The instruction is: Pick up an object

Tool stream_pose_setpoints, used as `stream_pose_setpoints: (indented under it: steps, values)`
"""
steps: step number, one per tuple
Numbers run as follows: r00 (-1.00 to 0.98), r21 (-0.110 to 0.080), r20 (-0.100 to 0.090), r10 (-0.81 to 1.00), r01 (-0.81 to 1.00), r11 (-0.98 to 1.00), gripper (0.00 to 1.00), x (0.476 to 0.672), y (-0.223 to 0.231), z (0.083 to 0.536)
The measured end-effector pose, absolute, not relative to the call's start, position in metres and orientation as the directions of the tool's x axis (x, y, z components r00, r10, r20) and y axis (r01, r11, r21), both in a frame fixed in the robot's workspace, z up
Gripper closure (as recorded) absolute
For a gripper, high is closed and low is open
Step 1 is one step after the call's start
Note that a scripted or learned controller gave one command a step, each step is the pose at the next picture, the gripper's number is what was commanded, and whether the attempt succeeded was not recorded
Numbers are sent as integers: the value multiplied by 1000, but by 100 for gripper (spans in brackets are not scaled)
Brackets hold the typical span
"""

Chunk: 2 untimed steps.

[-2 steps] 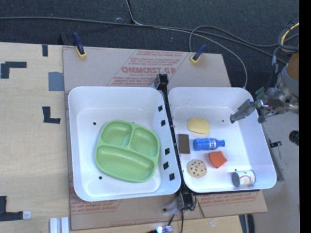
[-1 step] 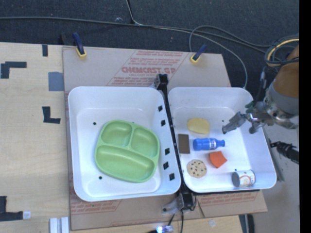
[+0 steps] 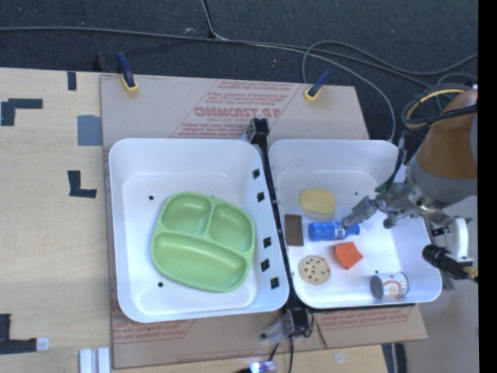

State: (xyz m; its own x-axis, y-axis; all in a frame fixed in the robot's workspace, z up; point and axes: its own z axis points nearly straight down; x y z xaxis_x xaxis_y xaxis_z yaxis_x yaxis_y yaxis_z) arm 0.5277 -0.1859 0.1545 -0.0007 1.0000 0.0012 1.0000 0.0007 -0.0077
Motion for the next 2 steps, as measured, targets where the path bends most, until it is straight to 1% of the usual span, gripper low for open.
stream_pose_setpoints:
  steps: [1,2]
  values:
    - [-1,-6,1,1000,1000,1,0,517,-184,105]
    - [-2,-2,0,1000,1000,2,100,519,-184,117]
